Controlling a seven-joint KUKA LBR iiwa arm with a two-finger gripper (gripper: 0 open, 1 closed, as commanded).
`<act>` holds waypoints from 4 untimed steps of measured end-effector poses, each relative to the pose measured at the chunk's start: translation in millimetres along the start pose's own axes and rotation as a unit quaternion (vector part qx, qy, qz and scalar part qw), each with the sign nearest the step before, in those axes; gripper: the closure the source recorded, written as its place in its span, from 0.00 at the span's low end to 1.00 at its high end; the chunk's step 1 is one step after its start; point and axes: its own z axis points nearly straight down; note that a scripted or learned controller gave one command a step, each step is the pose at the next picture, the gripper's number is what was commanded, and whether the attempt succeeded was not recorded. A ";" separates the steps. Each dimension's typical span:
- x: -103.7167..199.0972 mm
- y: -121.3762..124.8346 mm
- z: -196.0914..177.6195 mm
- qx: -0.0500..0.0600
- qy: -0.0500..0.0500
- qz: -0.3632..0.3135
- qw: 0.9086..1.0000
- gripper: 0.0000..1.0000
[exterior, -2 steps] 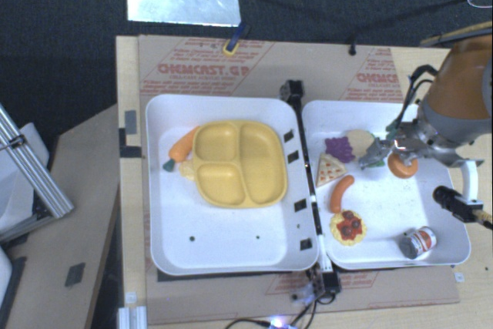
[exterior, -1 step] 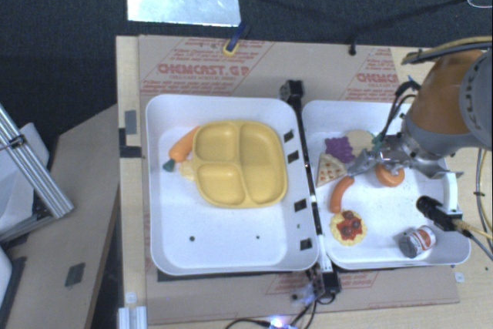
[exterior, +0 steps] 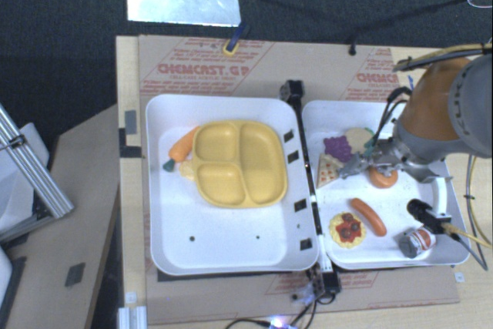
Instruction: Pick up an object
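The yellow divided plate (exterior: pixel 235 163) sits in the left bin (exterior: pixel 166 243), a toy carrot (exterior: pixel 182 145) touching its left edge. Right of the plate, in the right bin (exterior: pixel 385 258), the gripper (exterior: pixel 368 162) hangs over a cracker (exterior: pixel 329 169), purple grapes (exterior: pixel 337 146) and an orange round piece (exterior: pixel 383 178). Lower right of the plate lie a sausage (exterior: pixel 369 216), a small pizza (exterior: pixel 347 229) and a can (exterior: pixel 415 242).

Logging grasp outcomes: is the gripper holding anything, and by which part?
Cannot be told. The gripper sits low in the right bin among the toy food, its grip unclear.
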 end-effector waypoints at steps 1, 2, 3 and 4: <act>-2.9 1.4 -12.7 -0.004 -0.005 0.000 1.000 1.00; 2.9 4.9 -57.8 0.003 -0.001 -0.001 1.000 1.00; 3.2 2.6 -121.4 0.001 -0.002 -0.001 1.000 1.00; 3.3 3.8 -136.8 0.004 -0.001 -0.001 1.000 1.00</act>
